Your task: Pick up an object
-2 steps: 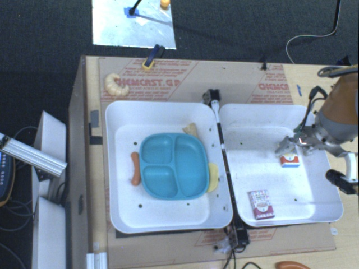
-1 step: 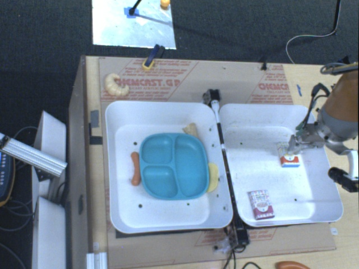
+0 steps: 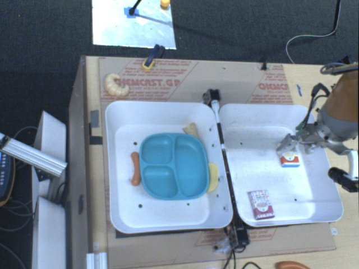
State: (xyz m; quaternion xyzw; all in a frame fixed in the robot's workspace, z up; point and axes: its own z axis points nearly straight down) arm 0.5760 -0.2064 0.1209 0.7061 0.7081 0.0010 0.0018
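Cardboard sheeting with red print (image 3: 168, 83) covers the bench under two shallow white bins, with dark carpet beyond. Nearest in the right-hand white bin (image 3: 331, 209) lies a small dark-red printed packet (image 3: 261, 204), flat by the front wall. Farther back sits a small red, white and blue carton (image 3: 290, 161); the gripper (image 3: 290, 145) hangs just over it, touching or nearly so, and whether its fingers are parted or closed cannot be told. The grey arm with its orange band (image 3: 343, 108) enters from the right. In the left-hand white bin (image 3: 120, 167), a blue sectioned plastic tray (image 3: 173, 166) rests centrally, an orange sausage-shaped toy (image 3: 135, 168) just left of it, yellow pieces peeking at its back and right edges.
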